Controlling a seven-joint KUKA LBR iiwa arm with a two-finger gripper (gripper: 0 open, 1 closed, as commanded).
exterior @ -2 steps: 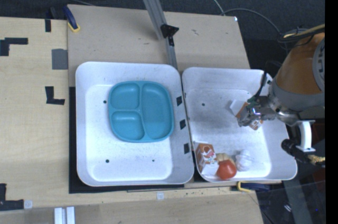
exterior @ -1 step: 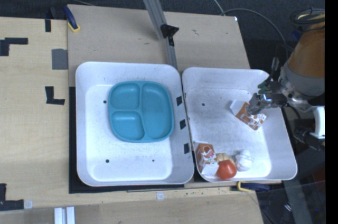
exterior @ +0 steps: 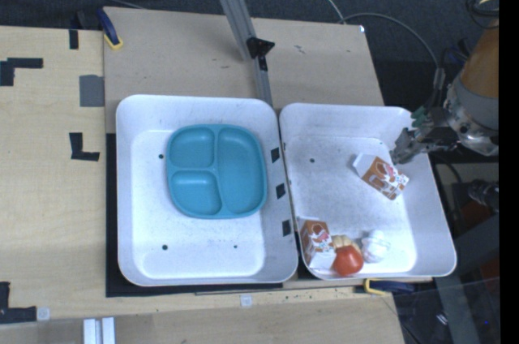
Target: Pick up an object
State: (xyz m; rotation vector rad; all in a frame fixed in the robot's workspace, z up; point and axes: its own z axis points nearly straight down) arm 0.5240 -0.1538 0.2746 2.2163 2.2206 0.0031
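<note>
Two white bins: the left bin (exterior: 138, 253) holds one blue divided plate (exterior: 216, 171). In the right bin (exterior: 340, 123), the gripper (exterior: 403, 149) hangs, finger state unclear; one small carton (exterior: 379, 175) lies just beside and below it, one snack packet (exterior: 315, 240) and one tomato (exterior: 348, 260) farther off.

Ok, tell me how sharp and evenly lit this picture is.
Camera view: soft overall, small items in the right white bin are blurry; even light, faint shadows; the teal divided plate reads clearly without glare; the gripper is dark and indistinct at the bin's rim.
</note>
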